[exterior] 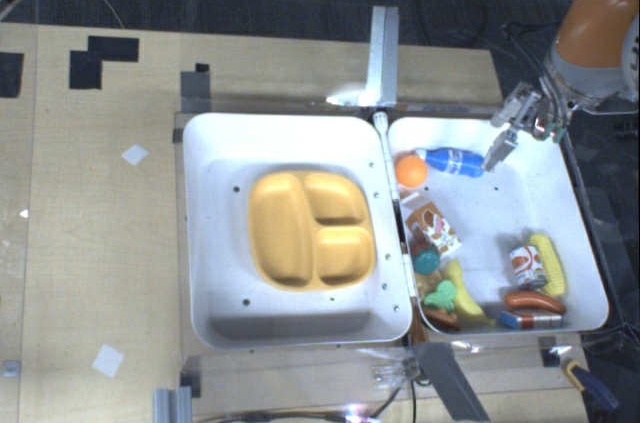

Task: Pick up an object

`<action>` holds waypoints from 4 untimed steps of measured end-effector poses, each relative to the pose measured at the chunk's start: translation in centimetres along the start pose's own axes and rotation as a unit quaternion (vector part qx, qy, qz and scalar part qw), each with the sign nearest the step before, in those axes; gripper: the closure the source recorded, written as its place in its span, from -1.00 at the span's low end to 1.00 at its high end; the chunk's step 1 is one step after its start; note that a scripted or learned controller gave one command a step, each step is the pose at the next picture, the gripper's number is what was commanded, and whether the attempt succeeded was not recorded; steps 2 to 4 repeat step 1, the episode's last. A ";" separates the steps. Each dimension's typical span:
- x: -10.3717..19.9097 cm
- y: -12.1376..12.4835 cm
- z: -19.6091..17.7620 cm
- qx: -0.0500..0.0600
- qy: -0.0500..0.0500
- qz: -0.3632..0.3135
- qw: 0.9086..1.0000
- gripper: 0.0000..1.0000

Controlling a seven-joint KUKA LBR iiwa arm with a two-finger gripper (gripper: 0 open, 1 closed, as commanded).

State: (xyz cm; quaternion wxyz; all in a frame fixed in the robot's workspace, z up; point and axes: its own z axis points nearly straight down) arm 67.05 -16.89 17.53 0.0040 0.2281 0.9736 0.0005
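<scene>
My gripper (pixel 504 133) hangs over the back of the right bin (pixel 585 241), its fingers open with nothing between them. The lower fingertip (pixel 494 157) is right beside the cap end of a blue bottle (pixel 450 161) lying on its side; whether they touch is unclear. An orange ball (pixel 411 170) rests just left of the bottle against the bin's left wall.
Further forward in the right bin lie a brown snack packet (pixel 432 229), a banana (pixel 463 292), a corn cob (pixel 547 263), a small can (pixel 524 264) and a hot dog (pixel 533 301). The left bin (pixel 215 211) holds a yellow divided tray (pixel 310 228).
</scene>
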 end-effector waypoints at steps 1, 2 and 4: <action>3.3 2.8 8.6 -0.001 -0.002 0.131 0.991 -1.00; 3.3 2.8 8.6 -0.001 -0.002 0.131 0.991 -1.00; 3.3 2.8 8.6 -0.001 -0.002 0.131 0.991 -1.00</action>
